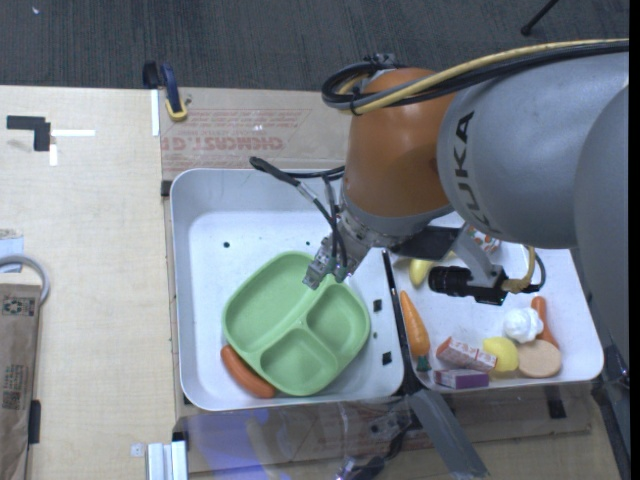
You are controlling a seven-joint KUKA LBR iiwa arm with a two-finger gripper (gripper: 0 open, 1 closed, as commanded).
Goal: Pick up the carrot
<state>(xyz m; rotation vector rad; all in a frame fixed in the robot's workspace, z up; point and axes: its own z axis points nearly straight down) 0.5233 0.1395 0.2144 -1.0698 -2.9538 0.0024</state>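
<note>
Over the left bin point(190, 268), the arm point(480, 148) angles down, its claw point(325, 266) closed, empty, above the green tray point(295, 328).

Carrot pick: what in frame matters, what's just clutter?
Job:
carrot, right bin's left edge
gripper, over the green plate in the left bin

Clutter:
green plate
sausage
lemon
small box
banana

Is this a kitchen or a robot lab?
Probably a robot lab, not a kitchen. A big grey and orange arm reaches over two white bins on a workbench, and the food, like the carrot and the green plate, looks like toys.
</note>
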